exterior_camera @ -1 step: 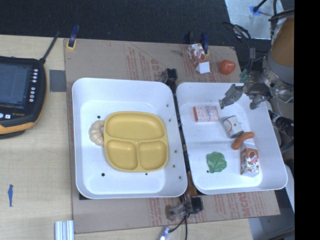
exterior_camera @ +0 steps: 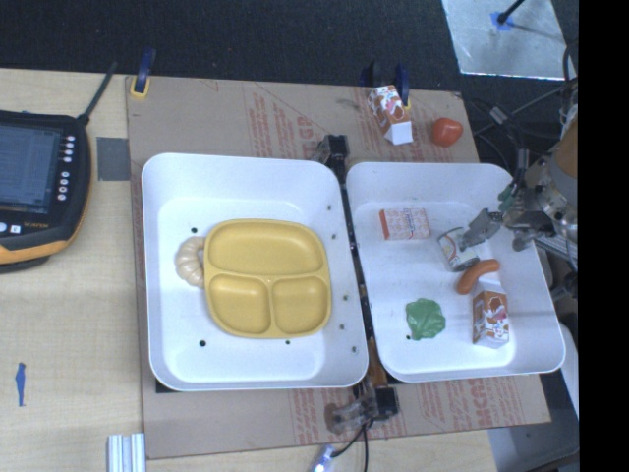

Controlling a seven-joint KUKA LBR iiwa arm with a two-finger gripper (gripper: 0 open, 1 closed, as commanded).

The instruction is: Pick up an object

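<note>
a small silver can (exterior_camera: 453, 248) lies on its side in the right bin (exterior_camera: 393, 352), toward that bin's right half. the gripper (exterior_camera: 476, 232) reaches in from the right edge and sits right at the can, its grey fingers touching or just beside the can's far side. the picture is too blurred there to tell whether the fingers are spread or closed, or whether the can is between them.

just near of the can lies an orange sausage (exterior_camera: 477, 274), tilted. nearer still, by the bin's right wall, a small brown and white carton (exterior_camera: 490, 318) lies on the bin floor. a green leafy piece (exterior_camera: 425, 319) lies to the left of the carton, near the middle of the bin's near half. a flat pink and white packet (exterior_camera: 404, 223) lies left of the can, in the far half.

the left bin (exterior_camera: 236, 180) holds a yellow divided tray (exterior_camera: 266, 276) with three sections. a pale bread roll (exterior_camera: 189, 261) touches the tray's left edge.

on the bench (exterior_camera: 246, 116) beyond the right bin stand a small juice box (exterior_camera: 390, 112) and, to its right, a red tomato (exterior_camera: 446, 131). a black and orange control pad (exterior_camera: 37, 185) rests at the far left.
</note>
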